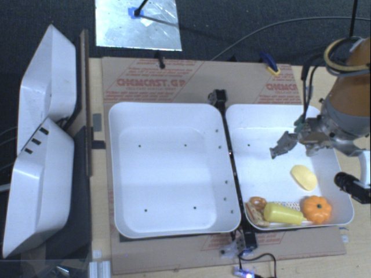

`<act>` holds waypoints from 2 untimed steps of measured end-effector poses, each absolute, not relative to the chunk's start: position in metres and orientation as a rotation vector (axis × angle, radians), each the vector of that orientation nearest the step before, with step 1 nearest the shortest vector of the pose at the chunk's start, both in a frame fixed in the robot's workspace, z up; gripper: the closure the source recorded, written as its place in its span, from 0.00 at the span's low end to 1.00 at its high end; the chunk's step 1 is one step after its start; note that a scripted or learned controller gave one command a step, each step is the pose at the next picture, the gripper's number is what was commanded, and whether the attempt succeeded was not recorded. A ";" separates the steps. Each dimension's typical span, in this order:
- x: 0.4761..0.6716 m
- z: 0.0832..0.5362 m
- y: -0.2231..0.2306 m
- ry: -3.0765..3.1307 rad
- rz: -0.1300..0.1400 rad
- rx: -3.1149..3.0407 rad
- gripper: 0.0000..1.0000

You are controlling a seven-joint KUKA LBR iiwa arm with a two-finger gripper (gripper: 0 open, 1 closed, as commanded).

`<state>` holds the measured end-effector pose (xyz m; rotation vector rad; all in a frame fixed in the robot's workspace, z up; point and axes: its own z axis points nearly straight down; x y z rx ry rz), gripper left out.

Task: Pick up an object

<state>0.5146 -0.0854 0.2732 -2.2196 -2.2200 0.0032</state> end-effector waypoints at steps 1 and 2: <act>0.515 0.275 -0.085 -2.222 -0.001 -2.222 0.00; 0.524 0.224 -0.082 -2.220 0.003 -2.219 0.00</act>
